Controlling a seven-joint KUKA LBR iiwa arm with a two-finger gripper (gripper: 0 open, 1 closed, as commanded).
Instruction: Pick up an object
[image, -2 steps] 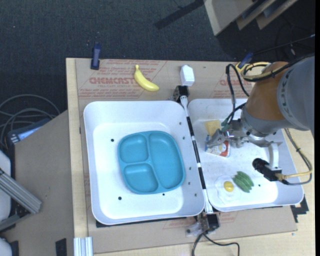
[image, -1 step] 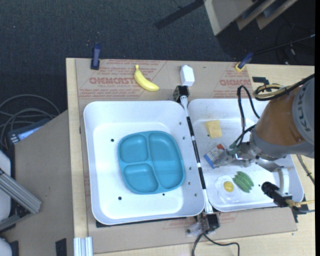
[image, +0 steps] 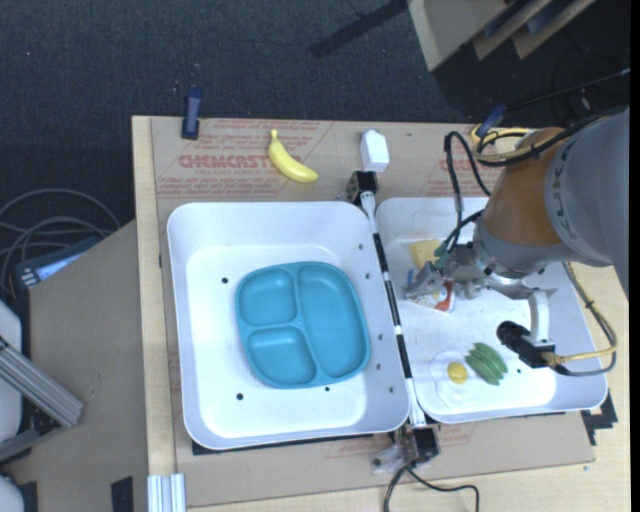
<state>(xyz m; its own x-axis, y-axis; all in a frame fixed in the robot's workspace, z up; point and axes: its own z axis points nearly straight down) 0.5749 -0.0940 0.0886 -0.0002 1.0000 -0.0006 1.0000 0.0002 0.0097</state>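
Overhead view of a bench with two shallow white bins; the grey arm with its orange band reaches from the right into the right bin (image: 520, 398); the gripper (image: 432, 285) sits low near that bin's left wall, over a small red and grey clutter too blurred to name; whether it is spread or pinching cannot be told; a yellow piece (image: 426, 251) lies just beyond it; nearer the camera lie a green toy vegetable (image: 487, 362) and a fried-egg toy (image: 456, 375); to its left, the left bin (image: 200, 240) holds a blue divided plate (image: 300, 323); a toy banana (image: 290, 160) rests on the bench beyond
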